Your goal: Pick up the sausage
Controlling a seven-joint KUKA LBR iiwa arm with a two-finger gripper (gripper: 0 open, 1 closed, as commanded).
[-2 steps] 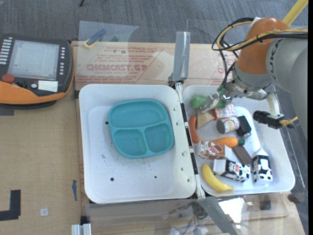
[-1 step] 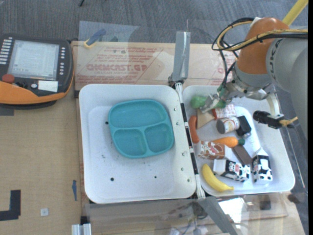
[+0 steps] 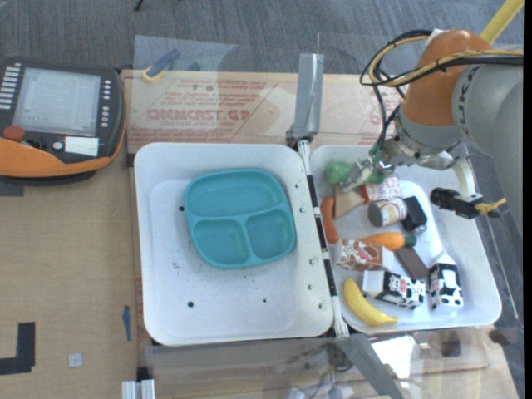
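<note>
Reddish-orange sausage (image 3: 330, 219), lying lengthwise, along the right bin's left wall, uppermost half

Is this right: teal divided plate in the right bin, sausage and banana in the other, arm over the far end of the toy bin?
Not quite. The camera view shows the teal divided plate in the left bin, not the right. The sausage and banana lie in the right bin, and the arm is over that bin's far end.

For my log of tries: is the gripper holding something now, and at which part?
It cannot be told. The gripper is low over the right bin, near the sausage, but nothing shows between its fingers.
</note>
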